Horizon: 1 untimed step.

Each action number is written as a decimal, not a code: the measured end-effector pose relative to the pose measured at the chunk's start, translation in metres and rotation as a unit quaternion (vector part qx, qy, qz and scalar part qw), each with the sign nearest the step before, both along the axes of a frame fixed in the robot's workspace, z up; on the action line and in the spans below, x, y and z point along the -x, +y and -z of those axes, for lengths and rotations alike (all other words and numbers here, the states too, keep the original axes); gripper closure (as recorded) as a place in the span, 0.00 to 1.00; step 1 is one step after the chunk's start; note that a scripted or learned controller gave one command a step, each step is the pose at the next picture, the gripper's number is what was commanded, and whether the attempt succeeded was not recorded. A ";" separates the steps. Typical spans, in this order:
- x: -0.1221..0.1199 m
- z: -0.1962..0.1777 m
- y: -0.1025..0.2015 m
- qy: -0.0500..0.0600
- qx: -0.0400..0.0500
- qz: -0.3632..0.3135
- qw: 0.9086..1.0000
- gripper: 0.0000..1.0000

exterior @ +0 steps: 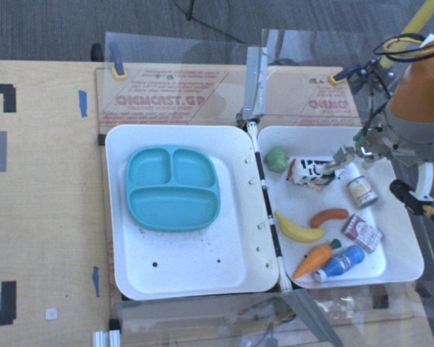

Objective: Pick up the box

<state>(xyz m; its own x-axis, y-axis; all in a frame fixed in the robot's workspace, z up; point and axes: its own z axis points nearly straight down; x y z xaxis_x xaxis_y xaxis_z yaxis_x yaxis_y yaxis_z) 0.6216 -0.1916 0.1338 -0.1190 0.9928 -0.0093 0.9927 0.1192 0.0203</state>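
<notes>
The box (pixel 311 172), taken here to be the black-and-white patterned carton, lay in the upper middle of the right bin (pixel 412 266). It lay flat, with its long axis running roughly left to right across the view, tilted slightly down toward the right. A green vegetable (pixel 277 159) sat just beside its left end, and a small can (pixel 361 191) lay near its right end, a little lower.

The gripper (pixel 344 156) hung at the box's right end, at or just above its upper right corner, so the box lay to the view's left of the gripper and slightly below. Whether the gripper was apart, together or clamped on anything could not be told at this size, and contact with the box could not be confirmed either.

By my reading, the grasp turned on that offset. The gripper stood over the end of the box rather than its middle, so closing there risked catching only a corner. A short shift left along the long axis seemed needed.

A red packet (pixel 363 233) lay lower in the same bin, well apart from the gripper.
</notes>
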 end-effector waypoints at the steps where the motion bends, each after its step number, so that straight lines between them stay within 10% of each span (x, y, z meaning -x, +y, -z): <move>1: 0.026 0.026 -0.011 0.010 -0.003 0.000 1.000 0.00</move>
